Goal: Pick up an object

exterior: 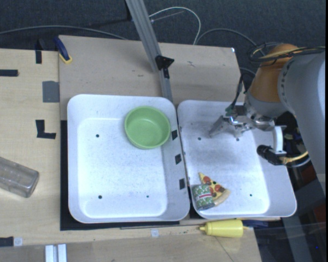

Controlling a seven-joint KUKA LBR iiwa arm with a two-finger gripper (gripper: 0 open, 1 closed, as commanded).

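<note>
Bench w/ two white bins side by side. Left bin (87,162) holds a green bowl (147,126) near its back right corner. Right bin (273,198) holds a pizza-slice toy (209,191) at its front left corner, touching or nearly touching the wall by the divider.

Arm (300,86) comes in from the right, orange band above the wrist, reaching over the back half of the right bin. Gripper (225,126) hangs over the bin's back left area; the fingers (216,127) look spread apart, nothing between them, so it's open & empty as far as the pic shows.

Key relation: pizza toy is the nearest obj, same bin as the gripper, lying toward the front edge from it & slightly left, clearly apart. Its long axis runs roughly diagonal, tip pointing back-left, crust end front-right. Bowl is in the other bin, across the divider, about level w/ the gripper.

Judgement: next move prob needs a shift toward the front of the bin, then descent; the wall beside the toy could block one finger.

Outside the bins: yellow bottle (225,228) lying just in front of the right bin, clear plastic container (11,174) on the bench far left.
</note>
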